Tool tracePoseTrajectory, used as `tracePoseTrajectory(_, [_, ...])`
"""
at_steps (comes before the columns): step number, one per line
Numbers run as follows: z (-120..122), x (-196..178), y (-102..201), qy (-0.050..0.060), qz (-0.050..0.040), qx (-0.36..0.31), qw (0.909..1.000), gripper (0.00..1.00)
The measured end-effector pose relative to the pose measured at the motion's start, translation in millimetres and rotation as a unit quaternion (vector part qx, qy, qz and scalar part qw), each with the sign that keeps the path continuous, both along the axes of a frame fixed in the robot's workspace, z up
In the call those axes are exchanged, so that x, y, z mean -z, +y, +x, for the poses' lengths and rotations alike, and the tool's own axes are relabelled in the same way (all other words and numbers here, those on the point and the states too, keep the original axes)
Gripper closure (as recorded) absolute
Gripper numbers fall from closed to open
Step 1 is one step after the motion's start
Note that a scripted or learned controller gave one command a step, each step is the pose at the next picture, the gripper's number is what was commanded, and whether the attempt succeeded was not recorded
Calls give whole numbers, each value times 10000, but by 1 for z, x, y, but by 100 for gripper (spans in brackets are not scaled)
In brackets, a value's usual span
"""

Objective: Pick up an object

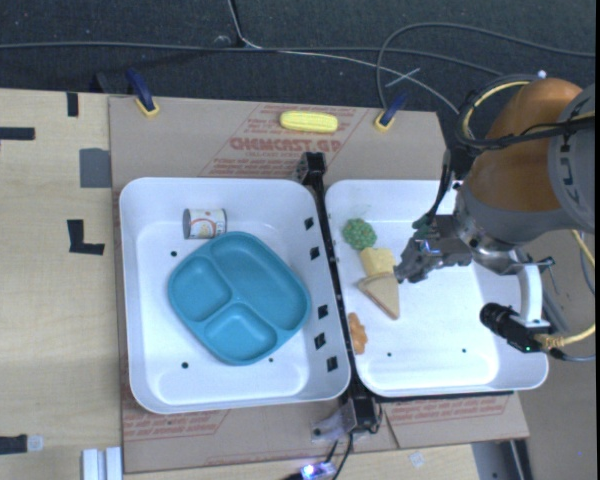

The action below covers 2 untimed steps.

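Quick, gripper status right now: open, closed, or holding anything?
Gripper: low in the right bin, just right of the yellow block and tan wedge; open or closed cannot be told, and nothing visibly held.

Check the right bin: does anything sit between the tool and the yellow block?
Nothing visible does. The tool hangs just right of the yellow block, with bare right bin floor between; the tan wedge lies below that path.

The gripper [417,265] is a dark blur, so its grip state cannot be read. Behind it to the right, the arm [525,158] is cut by the picture's edge and hides part of the right bin [435,368].
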<state>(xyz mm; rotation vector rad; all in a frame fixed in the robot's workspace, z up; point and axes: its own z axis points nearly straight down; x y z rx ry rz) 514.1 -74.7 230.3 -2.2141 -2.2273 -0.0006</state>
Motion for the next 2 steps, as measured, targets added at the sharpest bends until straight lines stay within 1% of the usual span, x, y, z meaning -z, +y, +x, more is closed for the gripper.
tracePoseTrajectory(1, [19,2,44,3,-1,0,10000,100])
tracePoseTrajectory(2, [22,-2,96,7,-1,-3,10000,100])
